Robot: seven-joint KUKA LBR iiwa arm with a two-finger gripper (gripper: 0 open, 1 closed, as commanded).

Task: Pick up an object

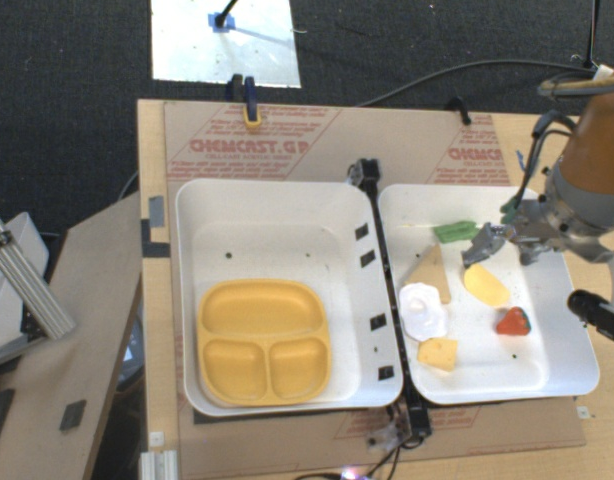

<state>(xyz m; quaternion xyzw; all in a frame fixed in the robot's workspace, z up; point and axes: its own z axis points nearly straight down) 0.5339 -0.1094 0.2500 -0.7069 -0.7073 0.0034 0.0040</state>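
Note:
My gripper [507, 250] hangs over the back part of the right bin [562, 373], coming in from the right. Its two grey fingers [480, 245] stand apart, open, with nothing between them. Just below the left finger lies a yellow oval piece [485, 286]. A green piece [454, 232] lies just left of the gripper near the bin's back wall. Also in this bin are a tan wedge [433, 270], a white lump [421, 310], a yellow cheese block [439, 353] and a red strawberry [513, 321].
The left bin [267, 208] holds a yellow divided tray [265, 340]. A black divider with clips [379, 268] runs between the bins. Cables cross the cardboard [287, 138] behind the bins. A grey rail [27, 278] stands at the far left.

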